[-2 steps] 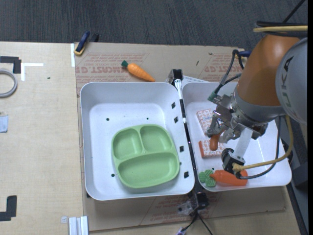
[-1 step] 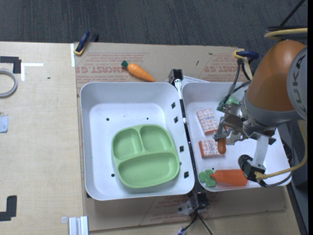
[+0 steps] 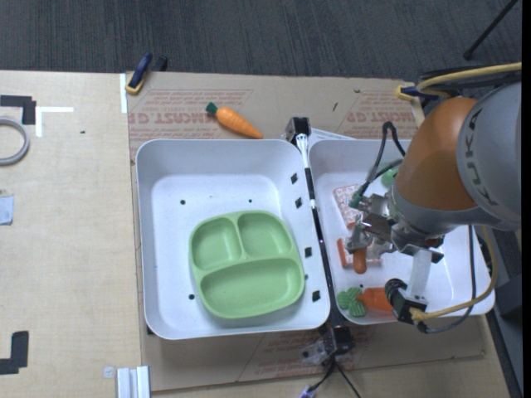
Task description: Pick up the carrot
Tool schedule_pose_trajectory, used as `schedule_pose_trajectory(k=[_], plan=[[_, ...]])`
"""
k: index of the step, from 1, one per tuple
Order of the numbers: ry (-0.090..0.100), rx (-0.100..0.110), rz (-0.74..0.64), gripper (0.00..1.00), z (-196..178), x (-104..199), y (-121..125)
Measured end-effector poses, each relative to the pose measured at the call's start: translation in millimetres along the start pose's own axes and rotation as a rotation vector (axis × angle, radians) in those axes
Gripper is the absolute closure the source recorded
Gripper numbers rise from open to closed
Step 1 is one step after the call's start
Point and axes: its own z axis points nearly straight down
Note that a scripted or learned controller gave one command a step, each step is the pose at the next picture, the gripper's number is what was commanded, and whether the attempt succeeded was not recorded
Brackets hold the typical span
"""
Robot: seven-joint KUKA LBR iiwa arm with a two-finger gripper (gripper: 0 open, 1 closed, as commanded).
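Two shallow white bins sit side by side, the left bin (image 3: 158, 222) bearing a green three-compartment plastic plate (image 3: 246, 263), the right bin (image 3: 332, 160) under the grey arm with its orange band (image 3: 444, 164), which reaches in from the frame's right and bends down toward the bin floor. Its gripper (image 3: 362, 240) hangs low at centre right over a small reddish-brown sausage-like piece (image 3: 359, 261); whether it grips anything cannot be told. One orange carrot with a green top (image 3: 233, 119) lies on the brown cardboard (image 3: 182, 110) above the left bin, at upper centre, its long axis slanting, green end toward upper left, tip toward lower right. Another orange, green-leaved toy vegetable (image 3: 365, 300) lies in the right bin's lower corner.
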Motion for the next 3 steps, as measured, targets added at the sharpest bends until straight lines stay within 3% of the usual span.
schedule_pose_trajectory(k=[1,2,3], plan=[[-0.001,-0.002,-0.064,1.0,-80.4,63.3,-23.6],[-0.001,-0.001,-0.092,1.0,-82.0,132.3,-50.2],[-0.001,-0.003,0.01,1.0,-101.3,11.5,-3.7]])
